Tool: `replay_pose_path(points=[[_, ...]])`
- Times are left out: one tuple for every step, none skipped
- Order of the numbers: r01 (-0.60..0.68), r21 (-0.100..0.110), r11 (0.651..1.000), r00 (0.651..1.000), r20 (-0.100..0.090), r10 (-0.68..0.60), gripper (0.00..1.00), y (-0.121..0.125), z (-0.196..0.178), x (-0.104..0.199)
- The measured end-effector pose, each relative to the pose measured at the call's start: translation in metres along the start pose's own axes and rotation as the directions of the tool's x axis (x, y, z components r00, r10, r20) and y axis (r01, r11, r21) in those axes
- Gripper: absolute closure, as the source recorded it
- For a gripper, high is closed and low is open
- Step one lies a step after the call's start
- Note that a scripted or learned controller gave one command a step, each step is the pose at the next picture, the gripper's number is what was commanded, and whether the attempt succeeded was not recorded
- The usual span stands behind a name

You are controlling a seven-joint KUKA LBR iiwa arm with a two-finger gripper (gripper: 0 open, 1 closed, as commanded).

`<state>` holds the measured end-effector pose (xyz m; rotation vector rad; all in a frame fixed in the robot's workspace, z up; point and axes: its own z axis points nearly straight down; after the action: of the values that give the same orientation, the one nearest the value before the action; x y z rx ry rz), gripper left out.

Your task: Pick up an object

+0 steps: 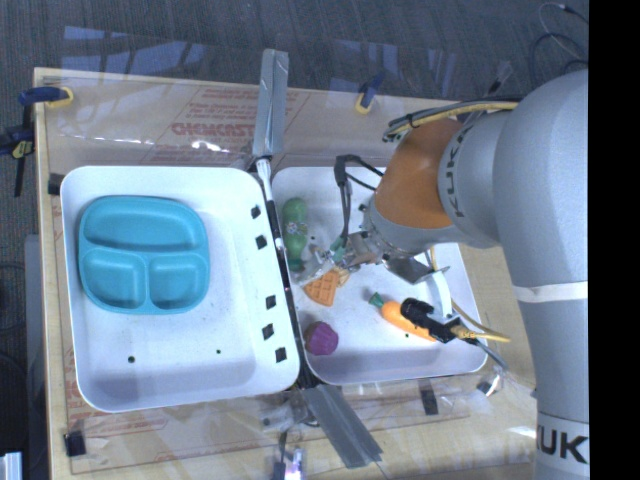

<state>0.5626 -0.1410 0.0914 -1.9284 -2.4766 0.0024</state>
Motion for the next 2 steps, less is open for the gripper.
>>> replay_pose_path(points=[[-0.089, 0.000, 0.996, 0.996, 0.000, 0.089, 0.00, -0.0721, 0.0003, -0.0114], [-0.084, 0.000, 0.996, 0.996, 0.001, 0.084, 1.00, -0.0716, -0.0096, -0.0122]])
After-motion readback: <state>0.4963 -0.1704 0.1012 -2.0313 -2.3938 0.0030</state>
